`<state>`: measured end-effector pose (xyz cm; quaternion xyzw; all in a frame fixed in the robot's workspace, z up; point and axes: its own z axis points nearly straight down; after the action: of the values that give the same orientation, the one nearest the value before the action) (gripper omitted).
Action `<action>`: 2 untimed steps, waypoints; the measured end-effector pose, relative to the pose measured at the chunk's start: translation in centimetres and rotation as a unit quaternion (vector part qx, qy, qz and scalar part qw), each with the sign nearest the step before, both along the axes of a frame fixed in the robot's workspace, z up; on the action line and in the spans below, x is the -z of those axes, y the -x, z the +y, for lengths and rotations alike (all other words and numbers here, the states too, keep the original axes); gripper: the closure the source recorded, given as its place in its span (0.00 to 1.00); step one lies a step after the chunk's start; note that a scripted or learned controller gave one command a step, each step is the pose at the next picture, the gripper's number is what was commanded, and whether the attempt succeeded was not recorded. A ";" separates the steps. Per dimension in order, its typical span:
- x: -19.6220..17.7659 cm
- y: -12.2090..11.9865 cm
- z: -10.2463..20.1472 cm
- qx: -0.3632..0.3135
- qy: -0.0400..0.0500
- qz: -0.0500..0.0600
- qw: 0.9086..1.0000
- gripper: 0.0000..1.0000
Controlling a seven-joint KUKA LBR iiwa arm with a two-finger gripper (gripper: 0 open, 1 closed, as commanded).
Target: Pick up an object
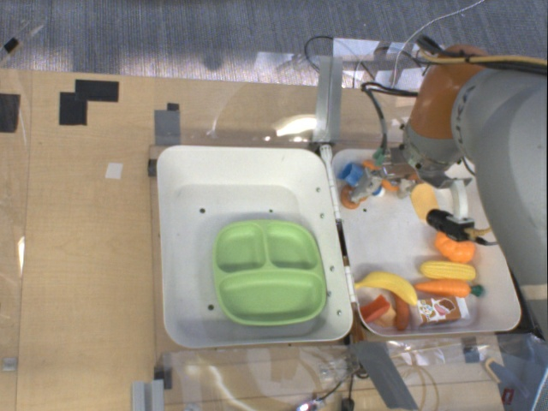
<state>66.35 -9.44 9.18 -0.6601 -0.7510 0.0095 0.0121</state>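
My end effector [383,181], grip state unclear, hangs over the right bin [381,247] on the tan bench [77,272]; grey carpet [171,15] beyond.

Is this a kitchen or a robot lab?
Probably a robot lab. A grey arm reaches over a white bin of toy food, like a banana and a carrot. The other bin holds a green tray.

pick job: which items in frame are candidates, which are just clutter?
Candidates, right white bin: yellow toy banana, yellow corn cob, orange carrot, small carton, blue toy.
Clutter: green divided plate in left white bin.
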 end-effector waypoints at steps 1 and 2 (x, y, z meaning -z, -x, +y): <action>-1.3 -0.3 0.1 -0.005 0.002 -0.004 1.000 1.00; -1.3 -0.3 0.1 -0.005 0.001 -0.003 1.000 0.00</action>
<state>66.61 -9.33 10.49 -0.6564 -0.7543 0.0084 0.0087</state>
